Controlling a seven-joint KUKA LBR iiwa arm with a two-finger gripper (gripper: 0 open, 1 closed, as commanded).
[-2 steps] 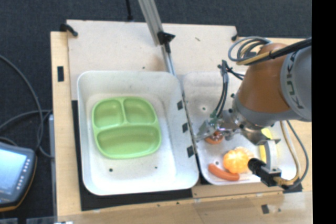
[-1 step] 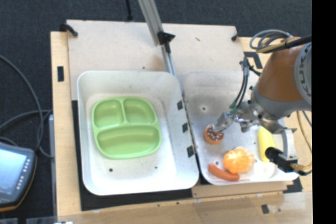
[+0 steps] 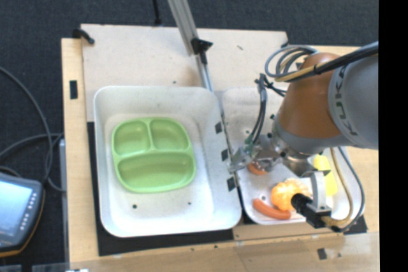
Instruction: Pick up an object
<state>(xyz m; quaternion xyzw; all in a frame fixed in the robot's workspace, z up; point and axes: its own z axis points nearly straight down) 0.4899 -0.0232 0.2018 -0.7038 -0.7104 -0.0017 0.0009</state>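
My gripper (image 3: 250,160) hangs low over the left part of the right bin (image 3: 237,113), under the orange wrist band (image 3: 310,105). A small orange-red piece (image 3: 257,169) lies right beside its tip; whether the two touch is unclear. Nearer the front of that bin sit a round orange object (image 3: 284,193), a red sausage-shaped object (image 3: 270,210) and a yellow object (image 3: 326,176), which the arm partly hides.
The left bin (image 3: 108,213) holds a green divided plate (image 3: 153,154). A slanted metal pole (image 3: 180,3) rises from behind the bins. Cables (image 3: 285,60) loop off the arm over the right bin's back. A handheld screen (image 3: 18,210) lies at the far left.
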